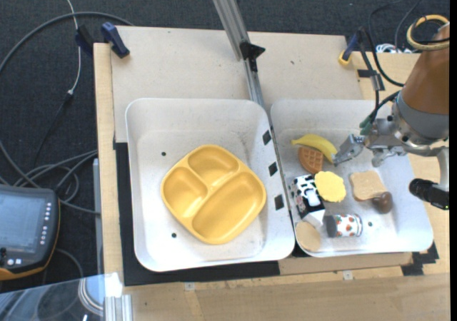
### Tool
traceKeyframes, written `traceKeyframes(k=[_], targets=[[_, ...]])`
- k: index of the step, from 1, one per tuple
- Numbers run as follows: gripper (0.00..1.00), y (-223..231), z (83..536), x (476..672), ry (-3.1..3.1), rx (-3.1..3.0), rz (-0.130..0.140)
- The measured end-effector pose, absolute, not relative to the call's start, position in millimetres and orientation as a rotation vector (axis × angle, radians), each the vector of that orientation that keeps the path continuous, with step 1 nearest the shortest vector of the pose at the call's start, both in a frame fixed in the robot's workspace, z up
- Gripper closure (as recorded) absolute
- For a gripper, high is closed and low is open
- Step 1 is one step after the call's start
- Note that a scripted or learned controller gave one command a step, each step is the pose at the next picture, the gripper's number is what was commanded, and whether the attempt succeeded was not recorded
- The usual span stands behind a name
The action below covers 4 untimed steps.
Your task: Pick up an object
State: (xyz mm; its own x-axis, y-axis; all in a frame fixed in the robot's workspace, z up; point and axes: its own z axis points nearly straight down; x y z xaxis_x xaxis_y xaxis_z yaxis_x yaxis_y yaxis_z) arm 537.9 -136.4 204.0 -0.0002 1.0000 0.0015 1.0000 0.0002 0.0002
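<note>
My gripper (362,154) hangs over the back part of the right bin (421,230), open, with nothing between its fingers. One finger (347,149) ends just right of a yellow banana (315,144). A brown waffle-like piece (310,161) lies under the banana. In front of the gripper lie a yellow round piece (330,185), a slice of toast (366,184) and a small dark brown item (383,202). Nearer the front are a black-and-white item (307,195), a small can with red dots (345,225) and a tan disc (308,236).
The left bin (143,134) holds a yellow divided plate (214,192). A metal rail (243,41) runs down between the bins. A black arm part (432,193) sticks over the right bin's right edge. Cables and a pendant (25,230) lie off the bench at left.
</note>
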Motion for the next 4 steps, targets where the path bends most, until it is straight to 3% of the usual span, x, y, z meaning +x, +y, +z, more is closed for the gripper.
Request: traceKeyframes(k=[1, 2, 3, 4], targets=[[0.00, -103.3, 197.4, 553.0, -2.227, -2.215, -0.003], [0.00, -101.0, 87.9, 604.4, -2.221, -2.216, 0.005], [0.00, -79.5, 92.5, 572.9, -2.218, -2.217, 0.003], [0.00, -80.3, 92.5, 574.3, -2.219, -2.220, 0.000]])
